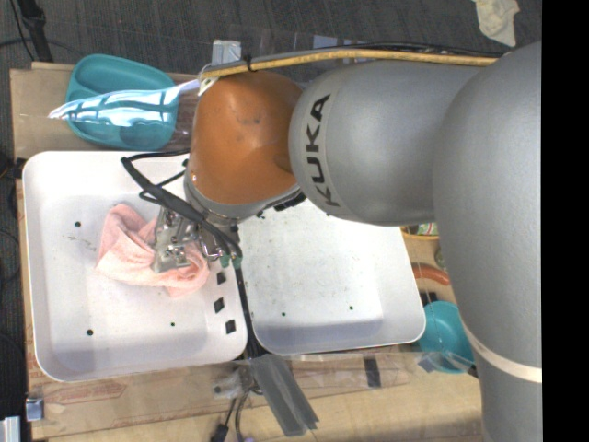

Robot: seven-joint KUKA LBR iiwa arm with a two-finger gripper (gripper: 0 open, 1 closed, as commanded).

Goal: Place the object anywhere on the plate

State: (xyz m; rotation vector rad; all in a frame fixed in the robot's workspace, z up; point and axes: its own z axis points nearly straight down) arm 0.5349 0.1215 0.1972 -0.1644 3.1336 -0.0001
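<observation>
A crumpled pink cloth (pixel 129 247) lies in the left white bin (pixel 55 330), a little right of its middle. My gripper (pixel 177 244) hangs from the orange band and comes down onto the cloth's right part, touching it or just above it. The gripper body hides that side of the cloth. A teal plate-like dish (pixel 110 86) sits beyond the left bin's far edge, off the bin, with a shiny blue-and-white wrapper (pixel 120 107) lying over it.
The right white bin (pixel 322 302) lies partly under the arm. Another teal dish (pixel 442 334) pokes out past its right edge. A black cable (pixel 147 187) loops over the left bin near the wrist. A pale rag (pixel 492 12) lies on the floor, far right.
</observation>
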